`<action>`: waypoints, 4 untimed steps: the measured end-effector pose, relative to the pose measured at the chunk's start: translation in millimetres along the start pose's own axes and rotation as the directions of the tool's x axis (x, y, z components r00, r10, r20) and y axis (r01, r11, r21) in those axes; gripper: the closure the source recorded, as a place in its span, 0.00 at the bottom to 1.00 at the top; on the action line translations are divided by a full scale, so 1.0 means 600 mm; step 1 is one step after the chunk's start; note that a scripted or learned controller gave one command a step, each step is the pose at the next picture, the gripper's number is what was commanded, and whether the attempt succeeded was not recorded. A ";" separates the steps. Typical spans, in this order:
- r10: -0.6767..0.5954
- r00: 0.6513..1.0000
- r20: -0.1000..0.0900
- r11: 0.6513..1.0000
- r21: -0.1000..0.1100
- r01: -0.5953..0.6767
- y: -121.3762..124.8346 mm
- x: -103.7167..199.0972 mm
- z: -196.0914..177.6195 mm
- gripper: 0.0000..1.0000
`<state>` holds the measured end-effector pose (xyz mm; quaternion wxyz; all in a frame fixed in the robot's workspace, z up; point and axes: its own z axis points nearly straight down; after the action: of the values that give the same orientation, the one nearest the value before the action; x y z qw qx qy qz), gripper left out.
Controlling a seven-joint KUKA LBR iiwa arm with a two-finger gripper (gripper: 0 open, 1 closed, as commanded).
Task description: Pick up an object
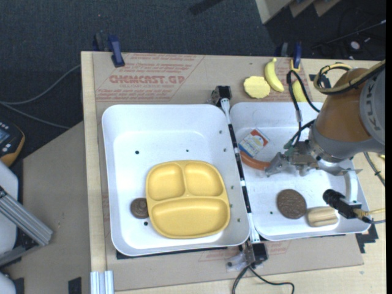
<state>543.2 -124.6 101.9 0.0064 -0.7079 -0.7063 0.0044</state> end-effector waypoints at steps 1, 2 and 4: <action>0.002 1.000 0.001 1.000 -0.007 -0.002 -0.085 -0.040 0.033 0.00; 0.002 1.000 0.012 1.000 -0.030 -0.001 -0.064 -0.136 -0.198 0.00; -0.006 1.000 0.004 1.000 -0.026 0.006 0.213 0.005 0.032 0.00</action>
<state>670.8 -121.7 81.0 -0.0043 -0.7056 -0.7086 -0.0036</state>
